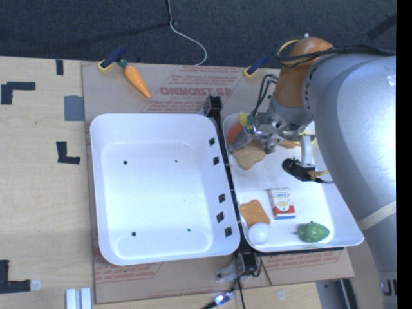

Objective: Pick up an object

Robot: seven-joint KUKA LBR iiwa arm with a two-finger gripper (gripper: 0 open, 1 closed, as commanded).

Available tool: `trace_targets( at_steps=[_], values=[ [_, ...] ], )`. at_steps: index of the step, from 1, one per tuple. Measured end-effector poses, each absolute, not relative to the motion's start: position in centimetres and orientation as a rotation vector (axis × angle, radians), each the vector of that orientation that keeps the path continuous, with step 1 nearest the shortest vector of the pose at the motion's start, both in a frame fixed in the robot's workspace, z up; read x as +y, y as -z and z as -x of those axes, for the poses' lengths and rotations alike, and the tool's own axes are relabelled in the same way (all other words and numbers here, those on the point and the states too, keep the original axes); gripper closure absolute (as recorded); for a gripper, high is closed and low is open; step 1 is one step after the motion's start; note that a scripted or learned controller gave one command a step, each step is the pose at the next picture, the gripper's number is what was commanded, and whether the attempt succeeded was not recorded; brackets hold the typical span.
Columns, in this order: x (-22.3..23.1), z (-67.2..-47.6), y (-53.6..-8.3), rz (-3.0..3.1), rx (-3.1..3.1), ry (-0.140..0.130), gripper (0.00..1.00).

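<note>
Your gripper sits low in the far left corner of the right bin, directly over a tan, slice-shaped piece of toy bread with a red item and a yellow item just beside it. The wrist and cables hide the tips, so you cannot tell how the gripper stands, and nothing shows that anything is held.

Judge the bread as light, flat and probably rigid plastic or foam: it should lift easily but offers little height, so take it across its narrow width by the edges rather than pressing down on its face. It lies close to the bin wall, which may block one side of the grasp.

Other candidates lie nearer the front: an orange block touching a white egg-like ball, a small printed carton, and a green leafy lump. The ball looks smooth and likely to roll away; the carton looks boxy and easiest to pinch on its flat sides. The left bin and a toy carrot on the surface stand apart.
</note>
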State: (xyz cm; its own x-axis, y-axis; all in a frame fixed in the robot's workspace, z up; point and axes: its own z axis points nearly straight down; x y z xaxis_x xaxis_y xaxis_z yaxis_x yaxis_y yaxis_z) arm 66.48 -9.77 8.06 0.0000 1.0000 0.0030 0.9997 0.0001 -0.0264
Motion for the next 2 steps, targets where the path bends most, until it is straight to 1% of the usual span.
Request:
trace_targets(
  at_steps=[1, 2],
  values=[
    [-13.3, -66.0, -8.3, 2.218, -2.213, -0.011, 0.0],
    [-9.3, -66.8, -8.4, 2.216, -2.225, -0.003, 0.0]
  ],
)
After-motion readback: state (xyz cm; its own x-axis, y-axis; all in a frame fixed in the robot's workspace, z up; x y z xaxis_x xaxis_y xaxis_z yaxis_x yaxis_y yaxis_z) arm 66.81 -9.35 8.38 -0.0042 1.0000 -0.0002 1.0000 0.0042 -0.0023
